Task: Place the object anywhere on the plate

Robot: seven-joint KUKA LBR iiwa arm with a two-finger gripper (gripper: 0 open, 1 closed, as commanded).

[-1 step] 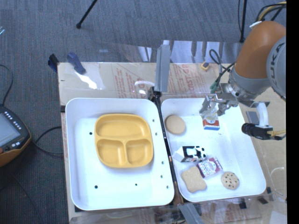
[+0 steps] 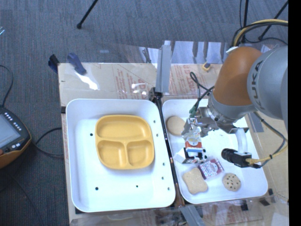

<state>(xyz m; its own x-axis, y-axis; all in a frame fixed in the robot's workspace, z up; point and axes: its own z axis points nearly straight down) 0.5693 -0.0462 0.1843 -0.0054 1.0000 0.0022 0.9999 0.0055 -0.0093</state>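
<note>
The gripper (image 2: 193, 136) hangs over the right bin (image 2: 261, 182), seemingly just above a small carton (image 2: 194, 152), though its grip state can't be made out; the plate (image 2: 125, 141) lies leftward in the left bin (image 2: 75, 173), compartments bare.

grey kuka arm (image 2: 263, 86) w/ orange band, black+yellow cables.

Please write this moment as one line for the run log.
gripper: over right bin, above small carton | grasp: cannot tell | plate: left bin, bare
</note>
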